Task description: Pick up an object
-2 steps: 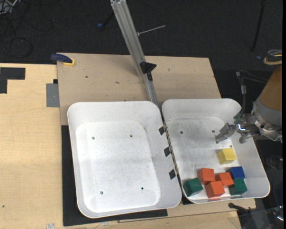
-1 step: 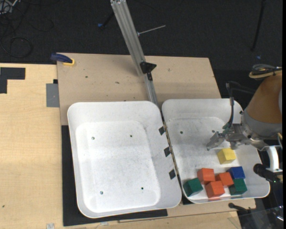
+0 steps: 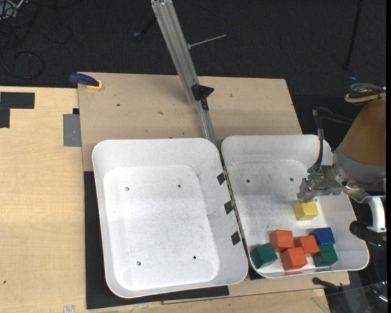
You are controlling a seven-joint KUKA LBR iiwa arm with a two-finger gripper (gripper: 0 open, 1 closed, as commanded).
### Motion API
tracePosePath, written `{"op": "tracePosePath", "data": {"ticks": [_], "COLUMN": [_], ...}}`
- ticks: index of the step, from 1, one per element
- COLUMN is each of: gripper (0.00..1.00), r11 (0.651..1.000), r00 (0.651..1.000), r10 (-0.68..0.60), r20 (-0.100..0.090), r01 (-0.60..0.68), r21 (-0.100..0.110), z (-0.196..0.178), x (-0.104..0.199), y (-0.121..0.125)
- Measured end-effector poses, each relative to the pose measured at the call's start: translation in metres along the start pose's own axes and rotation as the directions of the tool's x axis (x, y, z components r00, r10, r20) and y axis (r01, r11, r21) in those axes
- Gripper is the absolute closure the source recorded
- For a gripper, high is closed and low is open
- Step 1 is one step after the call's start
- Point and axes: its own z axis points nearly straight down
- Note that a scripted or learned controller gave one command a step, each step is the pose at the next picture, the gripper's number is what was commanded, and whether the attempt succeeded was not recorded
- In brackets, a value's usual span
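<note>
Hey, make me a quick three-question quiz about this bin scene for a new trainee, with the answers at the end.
1. True or false: the yellow block lies in the left bin.
2. Which color has the most blocks in the right bin? A) blue B) orange C) yellow
3. Fill in: the pincer hangs just above the ____ block.

Key:
1. False. It lies in the right bin, apart from the cluster near the front edge.
2. B. Three orange blocks, two green blocks, one blue block, one yellow.
3. Yellow.
</note>
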Motion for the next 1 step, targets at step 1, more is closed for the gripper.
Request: {"op": "tracePosePath", "data": {"ticks": [1], "gripper": [1.00], "r11": [1.000], "r00": [1.000], "r10": [0.002], "r20": [0.001], "r01": [-0.002], "r21": [0.003], "z": [-0.0583], "x": [-0.0095], "y": [-0.0029]}}
